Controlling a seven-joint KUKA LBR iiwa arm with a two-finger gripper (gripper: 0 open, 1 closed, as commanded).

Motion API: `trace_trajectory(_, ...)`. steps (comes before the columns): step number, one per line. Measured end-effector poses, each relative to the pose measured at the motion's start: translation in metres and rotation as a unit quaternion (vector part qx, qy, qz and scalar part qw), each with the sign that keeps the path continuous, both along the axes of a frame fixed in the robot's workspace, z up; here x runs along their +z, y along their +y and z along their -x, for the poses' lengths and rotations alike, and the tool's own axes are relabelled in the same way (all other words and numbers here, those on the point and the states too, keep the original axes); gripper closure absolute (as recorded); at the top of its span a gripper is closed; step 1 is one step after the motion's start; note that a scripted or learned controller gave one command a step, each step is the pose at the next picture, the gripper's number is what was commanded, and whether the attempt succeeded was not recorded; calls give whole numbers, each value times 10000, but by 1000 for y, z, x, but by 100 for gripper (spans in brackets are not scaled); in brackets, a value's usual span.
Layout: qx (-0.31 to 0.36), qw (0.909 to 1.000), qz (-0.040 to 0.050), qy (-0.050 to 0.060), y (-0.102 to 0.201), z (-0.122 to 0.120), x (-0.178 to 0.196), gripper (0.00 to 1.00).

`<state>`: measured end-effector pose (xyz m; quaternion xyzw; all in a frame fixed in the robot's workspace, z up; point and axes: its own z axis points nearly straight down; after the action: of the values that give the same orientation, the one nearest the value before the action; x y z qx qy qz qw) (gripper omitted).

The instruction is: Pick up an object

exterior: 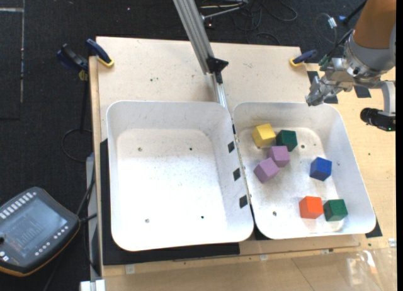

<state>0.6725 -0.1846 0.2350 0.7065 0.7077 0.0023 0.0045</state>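
Camera view. The task's things were small, plain, solid-coloured cubes with matte faces, all lying in the right bin (352,157). Count by colour: one yellow cube (264,135), two dark green, two purple, one blue cube (320,168), one orange cube (310,207); seven in all.

Taking the right bin's centre as the clock, the yellow cube sat at about 11 o'clock, with the upper green cube (288,139) just beside it toward 3 o'clock. The upper purple cube (280,155) lay just below that pair, and the lower purple cube (266,169) lay at its 7 o'clock, the two appearing to touch at a corner. The blue cube stood apart at roughly 3 o'clock of the bin. The orange cube was at 5 o'clock, with the lower green cube (335,209) touching or nearly touching it on the 3 o'clock side, close to the bin's near wall.

The left bin (119,132) was the second of two white bins, side by side on the bench (164,63).

The gripper (317,93) hung over the far right rim of the right bin, at about 1 o'clock, well apart from every cube. Whether its pincer was wide or narrow could not be told at this angle; nothing was seen between its tips.
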Motion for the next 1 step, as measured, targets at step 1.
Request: trace_trajectory(1,2,10000,-10,28,0,-1,11,100)
